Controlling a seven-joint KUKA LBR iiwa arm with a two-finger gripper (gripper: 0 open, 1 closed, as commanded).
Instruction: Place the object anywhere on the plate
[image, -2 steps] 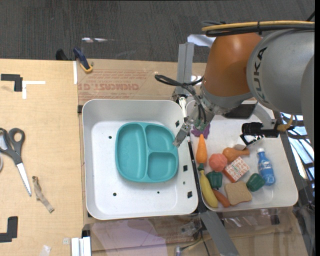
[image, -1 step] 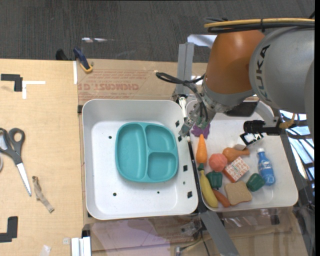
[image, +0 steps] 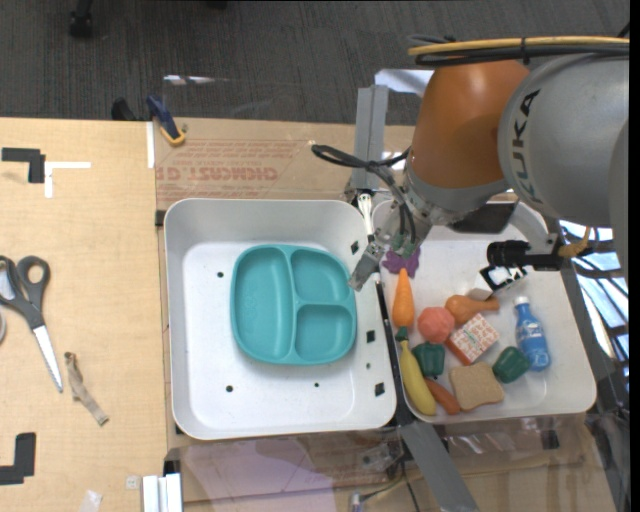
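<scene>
The grey and orange arm (image: 500, 120) reaches over the right bin (image: 575, 400). In the left bin (image: 190, 330) lies the teal divided plate (image: 293, 304). The gripper (image: 385, 250) hangs at the bins' shared edge, fingers closed around purple toy grapes (image: 403, 260).

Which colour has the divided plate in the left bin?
Teal, seen clearly in the camera view: the divided plastic plate.
</scene>
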